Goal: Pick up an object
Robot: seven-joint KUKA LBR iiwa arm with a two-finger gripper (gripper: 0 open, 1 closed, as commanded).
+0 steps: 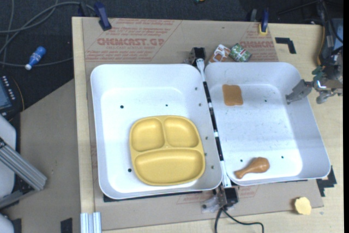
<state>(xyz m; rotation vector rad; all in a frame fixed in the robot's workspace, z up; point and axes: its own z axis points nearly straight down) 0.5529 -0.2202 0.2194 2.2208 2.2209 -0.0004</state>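
Note:
In the right bin [305,139], a brown toast slice [233,95] lies near the back left and a tan drumstick [252,167] lies near the front edge. The left bin [109,84] holds a yellow divided plate [166,149]. My gripper [312,93] hangs over the right bin's far right rim, well away from both food pieces. Its fingers are spread open, one grey fingertip [297,91] pointing left into the bin, with nothing between them.
Crumpled small packets [232,53] lie on the bench behind the bins. A small yellow piece [302,205] sits on the bench at the front right. Blue clamps [102,15] hold the board's back edge. A blue bottle [36,56] lies on the floor at the left.

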